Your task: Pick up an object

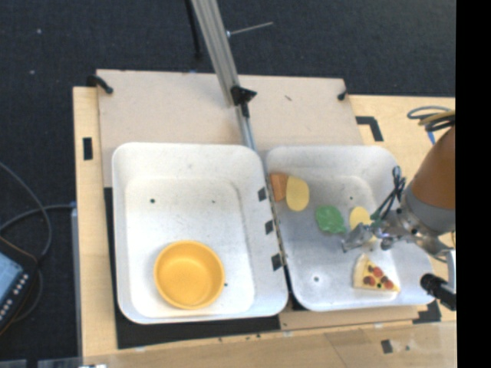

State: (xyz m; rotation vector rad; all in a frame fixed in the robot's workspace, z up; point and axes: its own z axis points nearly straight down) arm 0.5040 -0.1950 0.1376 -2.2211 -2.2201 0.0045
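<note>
The arm comes in from the right, its orange band at the picture's edge, and its gripper hangs low over the middle of the right bin. The dark fingers are small and blurred against the white floor, so how far apart they stand cannot be told, and nothing can be seen between them. The gripper's tip sits among the toys: a green leafy piece lies just to its left, a small yellow round piece is just beyond it on the far side, and a pizza slice lies just nearer, close to the bin's near right corner. Whether the tip touches any of them is unclear. The pizza slice lies flat, its long axis running from its narrow point at the far left toward its broad crust at the near right. Against the bin's left wall sit a yellow oval piece and an orange-brown piece, touching each other, with the oval's long axis running near to far. In the left bin a yellow bowl stands upright in the near part.
</note>
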